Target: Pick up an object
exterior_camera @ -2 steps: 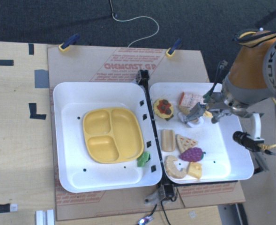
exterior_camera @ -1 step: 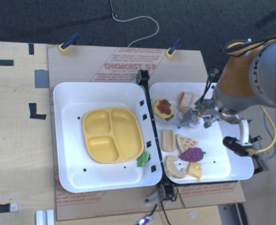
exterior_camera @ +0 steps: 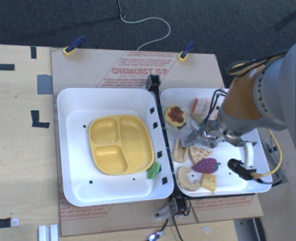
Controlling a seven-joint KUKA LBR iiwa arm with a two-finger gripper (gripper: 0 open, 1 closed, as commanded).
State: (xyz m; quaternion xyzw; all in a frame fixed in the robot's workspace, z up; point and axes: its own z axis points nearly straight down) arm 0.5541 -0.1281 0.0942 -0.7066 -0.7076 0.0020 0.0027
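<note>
The right bin holds several toy foods: a tart with red berries, a pinkish block, a tan bread slice, a yellow cheese wedge, purple grapes, a bagel-like ring and a small yellow piece. My gripper hangs low over the middle of this bin, just above the cheese wedge and right of the bread slice. I see nothing between its fingers.
The left bin holds a yellow divided plate and a small green item by its right wall. A black divider separates the bins. The arm's orange band covers the right bin's far right part.
</note>
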